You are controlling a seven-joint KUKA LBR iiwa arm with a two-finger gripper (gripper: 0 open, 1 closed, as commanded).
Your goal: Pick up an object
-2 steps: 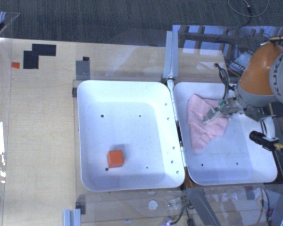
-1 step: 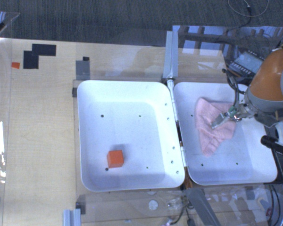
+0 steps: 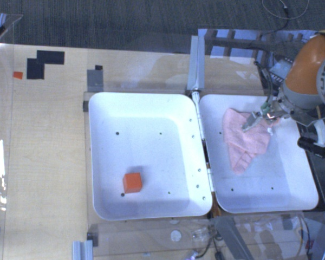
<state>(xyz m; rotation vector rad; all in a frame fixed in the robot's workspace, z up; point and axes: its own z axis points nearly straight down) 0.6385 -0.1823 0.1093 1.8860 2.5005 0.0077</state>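
A pink cloth [image 3: 242, 140] lies crumpled in the right bin [image 3: 281, 194], toward its upper left. My gripper [image 3: 260, 121] is down at the cloth's upper right edge, its tips touching or just over the fabric. An orange cube [image 3: 132, 182] sits in the left bin [image 3: 151, 118], near its lower left corner, far from the gripper.
A metal divider rail [image 3: 196, 64] runs between the bins at the back. Black blocks [image 3: 43, 63] and a small orange marker [image 3: 17, 75] lie on the wooden bench at the far left. Cables and a black fitting [image 3: 314, 142] hang by the arm at the right.
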